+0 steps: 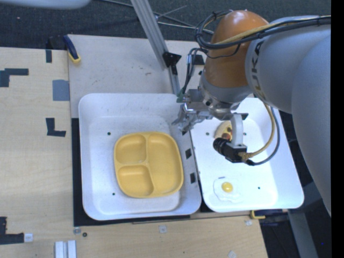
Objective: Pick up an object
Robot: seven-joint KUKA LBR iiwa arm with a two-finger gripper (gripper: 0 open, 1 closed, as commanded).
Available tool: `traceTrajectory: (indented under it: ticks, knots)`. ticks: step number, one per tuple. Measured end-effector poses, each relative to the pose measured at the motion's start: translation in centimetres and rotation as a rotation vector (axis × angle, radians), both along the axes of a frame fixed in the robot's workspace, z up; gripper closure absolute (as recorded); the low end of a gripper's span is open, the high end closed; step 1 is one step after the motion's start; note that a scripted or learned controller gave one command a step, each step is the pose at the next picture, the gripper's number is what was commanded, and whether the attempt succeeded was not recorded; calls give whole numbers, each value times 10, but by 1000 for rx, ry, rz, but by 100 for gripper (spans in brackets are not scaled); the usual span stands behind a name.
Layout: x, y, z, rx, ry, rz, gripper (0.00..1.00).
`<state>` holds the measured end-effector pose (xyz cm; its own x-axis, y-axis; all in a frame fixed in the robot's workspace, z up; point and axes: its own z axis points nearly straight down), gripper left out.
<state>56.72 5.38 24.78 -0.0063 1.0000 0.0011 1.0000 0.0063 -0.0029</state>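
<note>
Item one, plate (148,164): lies flat in the left bin (102,144), left of my pincer (184,120) and lower in the view, near it but apart. It is yellow and rounded-square, with three compartments, a raised rim and a smooth, faintly glossy face. I judge it to be stiff moulded plastic, light and likely slippery. It is too broad to span whole, so the hold would be on the rim, and the corner towards my pincer is the closest reach. A rim lying flat gives little purchase, so the plate may slide or tip out of a grip. Item two, pincer: stands over the wall between the two bins, at the far right corner of the left bin. Whether it is released or clenched I cannot tell from this view. Item three, egg (227,189): lies flat in the right bin (279,181), right of my pincer and well below it in the view, close to that bin's near wall. It is an irregular white patch with a small yellow yolk dome. I judge it to be a light, thin toy, possibly soft. The hold would be across the yolk or the narrowest part of the white, though the low edge will be hard to get under.
</note>
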Motion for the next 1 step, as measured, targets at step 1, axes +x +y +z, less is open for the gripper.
traceTrajectory:
  ticks: [1]
  knots:
    - [-15, 42, -9, -1, 1, -2, 100]
